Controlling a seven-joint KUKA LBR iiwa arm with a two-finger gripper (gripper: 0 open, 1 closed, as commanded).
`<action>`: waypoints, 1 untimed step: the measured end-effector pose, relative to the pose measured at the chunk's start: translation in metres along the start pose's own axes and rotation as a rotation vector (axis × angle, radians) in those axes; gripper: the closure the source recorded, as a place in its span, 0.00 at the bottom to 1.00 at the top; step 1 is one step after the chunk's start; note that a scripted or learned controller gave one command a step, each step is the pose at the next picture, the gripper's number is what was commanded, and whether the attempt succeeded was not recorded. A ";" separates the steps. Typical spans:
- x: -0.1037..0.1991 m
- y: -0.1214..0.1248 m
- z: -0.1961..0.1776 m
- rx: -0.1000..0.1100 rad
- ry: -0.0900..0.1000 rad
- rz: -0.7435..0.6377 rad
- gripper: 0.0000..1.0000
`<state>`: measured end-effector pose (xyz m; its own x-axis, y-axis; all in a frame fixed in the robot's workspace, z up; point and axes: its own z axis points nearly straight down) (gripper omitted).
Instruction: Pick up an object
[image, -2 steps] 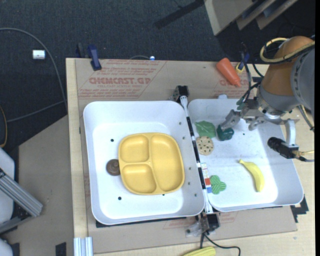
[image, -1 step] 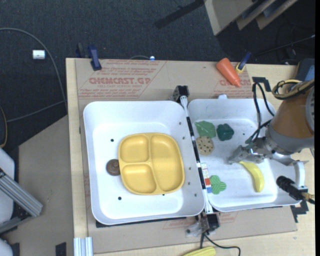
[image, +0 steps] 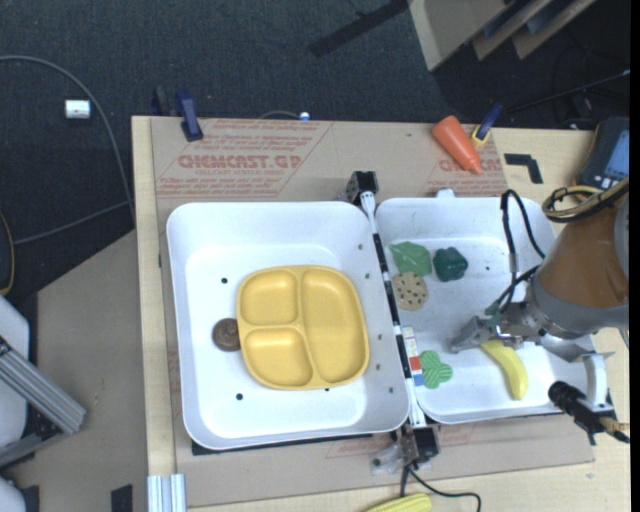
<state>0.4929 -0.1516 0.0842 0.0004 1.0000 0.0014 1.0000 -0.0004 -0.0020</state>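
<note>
At the near edge of the tabletop (image: 110, 330) a yellow object (image: 400, 503) pokes into view, too little of it showing to name. Beyond it sit the two white bins. The left bin (image: 190, 250) holds a yellow divided plate (image: 300, 326) with a small brown round piece (image: 226, 334) touching its left rim.

The right bin (image: 470, 212) holds the likely targets: a toy banana (image: 508, 368) near the right front, a green frilly toy vegetable (image: 435, 370) by the near left wall, a speckled cookie (image: 408, 290), a pale green leafy piece (image: 410, 257) and a dark green pepper-like toy (image: 450, 263) toward the far side.

The gripper (image: 487, 335) is down in the right bin, just at the banana's far, upper end. Whether its fingers are spread or closed cannot be told from here, and nothing is visibly held between them.

The banana looks the closest candidate. It is probably light, hollow plastic, stiff and smooth, so apt to slip or roll out of a pinch. Its curve makes the ends poor holds; taking it across the thicker middle, fingers square to its length, seems soundest. It lies close to the bin's near right wall, which may crowd one finger.

An orange carrot-like toy (image: 458, 145) lies outside the bins at the far right.
</note>
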 end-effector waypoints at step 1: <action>0.000 0.001 -0.010 -0.003 -0.001 0.001 1.00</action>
<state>0.4937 -0.1514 0.0942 0.0016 1.0000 0.0007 1.0000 -0.0016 0.0011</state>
